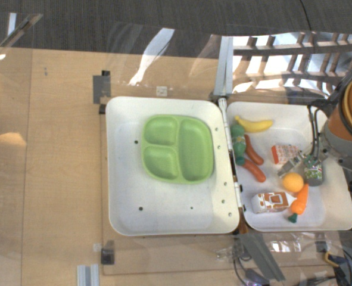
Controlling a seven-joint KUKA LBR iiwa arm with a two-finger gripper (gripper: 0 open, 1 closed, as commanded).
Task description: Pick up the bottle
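Nearest me, low in the right bin, the bottle lies on its side at about 7 o'clock of the bin's middle. It is a small white bottle with an orange label, and its length runs roughly from 9 to 3. Just beside it at 3 o'clock a carrot leans up toward an orange, so I judge the approach is crowded on that flank and freer from the bin's near wall.

My gripper hangs at roughly 2 o'clock from the bottle, apart from it and close above the orange. A small red and white carton lies just at the gripper's 10 o'clock. I cannot tell whether the gripper is apart or together, since its tip blurs into clutter, and I see nothing held in it.

Two sausages, a green toy and a banana run along the bin's 9 to 11 o'clock side. The left bin carries a green divided plate.

I judge the pick not yet begun. The arm needs to move toward 8 o'clock and descend across the bottle's narrow width.
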